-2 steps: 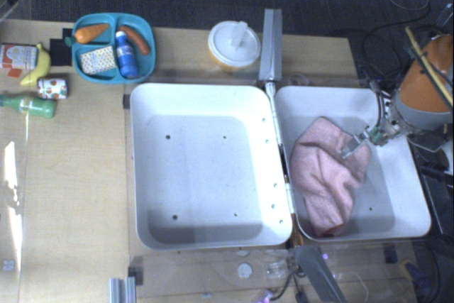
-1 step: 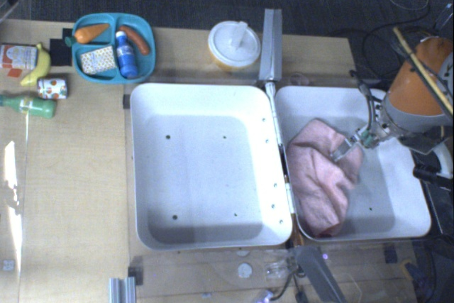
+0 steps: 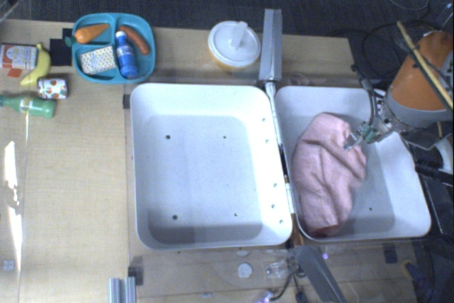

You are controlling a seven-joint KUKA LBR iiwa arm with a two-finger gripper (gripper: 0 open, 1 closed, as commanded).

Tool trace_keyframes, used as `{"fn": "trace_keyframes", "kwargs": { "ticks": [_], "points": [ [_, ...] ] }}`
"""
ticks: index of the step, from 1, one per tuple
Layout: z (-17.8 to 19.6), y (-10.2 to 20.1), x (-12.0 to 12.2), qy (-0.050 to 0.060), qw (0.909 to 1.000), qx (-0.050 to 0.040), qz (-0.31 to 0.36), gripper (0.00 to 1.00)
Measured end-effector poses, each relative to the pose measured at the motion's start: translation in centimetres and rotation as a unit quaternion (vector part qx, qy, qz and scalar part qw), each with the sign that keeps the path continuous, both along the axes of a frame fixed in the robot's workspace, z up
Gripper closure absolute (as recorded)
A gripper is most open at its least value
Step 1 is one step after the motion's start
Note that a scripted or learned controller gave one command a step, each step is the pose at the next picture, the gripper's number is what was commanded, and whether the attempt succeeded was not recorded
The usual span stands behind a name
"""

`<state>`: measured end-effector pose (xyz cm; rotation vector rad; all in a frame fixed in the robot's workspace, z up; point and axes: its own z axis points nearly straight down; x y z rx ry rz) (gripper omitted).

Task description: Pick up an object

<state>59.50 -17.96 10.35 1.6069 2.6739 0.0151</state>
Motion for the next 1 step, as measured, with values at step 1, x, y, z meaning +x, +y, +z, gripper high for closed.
{"fn": "trace_keyframes", "kwargs": {
  "ticks": [1],
  "points": [
    [8.25,11.5,1.93,0.009,0.9957,0.003,-0.092,1.0]
  ]
}}
